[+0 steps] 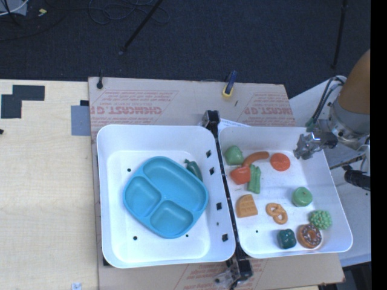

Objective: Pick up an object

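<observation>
**Arm at the right bin's far edge, toy food lying loose below**

The grey arm with its orange band reaches in from the right, and its two-finger gripper (pixel 306 145) hovers over the upper right rim of the right white bin (pixel 338 222). Nothing sits between its fingers; whether the jaws are spread or closed cannot be told.

The toy food lies in that bin: a round green piece (pixel 233 155), an orange sausage (pixel 256 157), a flat red-orange disc (pixel 279 162), a red pepper (pixel 240 174) touching a green pod (pixel 254 179), a tan wedge (pixel 246 206), a small pretzel (pixel 277 212), a green ball (pixel 302 196), a knobbly green broccoli (pixel 321 219), a dark teal block (pixel 286 238) and a frosted doughnut (pixel 309 236).

The left white bin (pixel 115 234) holds a blue plastic divided plate (pixel 165 196), with a small dark green piece (pixel 193 169) at its upper right edge.
</observation>
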